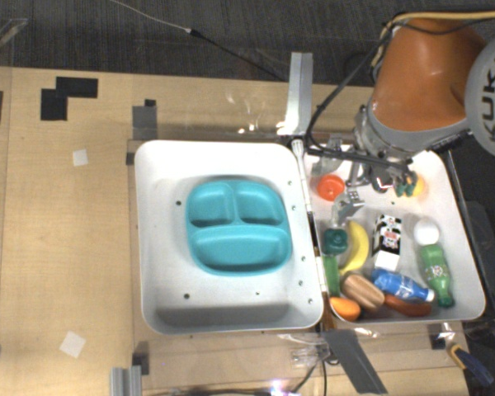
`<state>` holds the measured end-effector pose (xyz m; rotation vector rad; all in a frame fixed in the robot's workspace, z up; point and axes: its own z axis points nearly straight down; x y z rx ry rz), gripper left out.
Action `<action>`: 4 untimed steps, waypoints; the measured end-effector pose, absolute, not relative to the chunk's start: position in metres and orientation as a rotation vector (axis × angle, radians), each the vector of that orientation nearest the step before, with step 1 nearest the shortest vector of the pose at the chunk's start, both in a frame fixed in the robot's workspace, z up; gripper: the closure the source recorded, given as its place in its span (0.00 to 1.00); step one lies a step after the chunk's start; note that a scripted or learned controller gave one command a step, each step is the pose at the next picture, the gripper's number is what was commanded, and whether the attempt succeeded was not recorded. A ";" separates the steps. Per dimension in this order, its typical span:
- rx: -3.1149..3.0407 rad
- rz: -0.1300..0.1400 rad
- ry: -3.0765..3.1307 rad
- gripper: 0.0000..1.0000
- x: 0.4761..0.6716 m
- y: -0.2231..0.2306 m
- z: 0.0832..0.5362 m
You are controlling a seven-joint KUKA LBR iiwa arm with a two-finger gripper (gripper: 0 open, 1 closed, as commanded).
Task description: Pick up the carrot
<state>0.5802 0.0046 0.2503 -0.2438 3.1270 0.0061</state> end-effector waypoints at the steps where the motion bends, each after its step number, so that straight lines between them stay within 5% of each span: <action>1: -0.459 0.004 3.102 0.00 0.547 0.049 0.184; 2: -0.456 0.000 3.091 0.00 0.621 0.055 0.294; 3: -0.156 0.002 3.134 0.00 0.557 0.050 0.191; 4: -0.156 0.002 3.131 0.00 0.558 0.050 0.192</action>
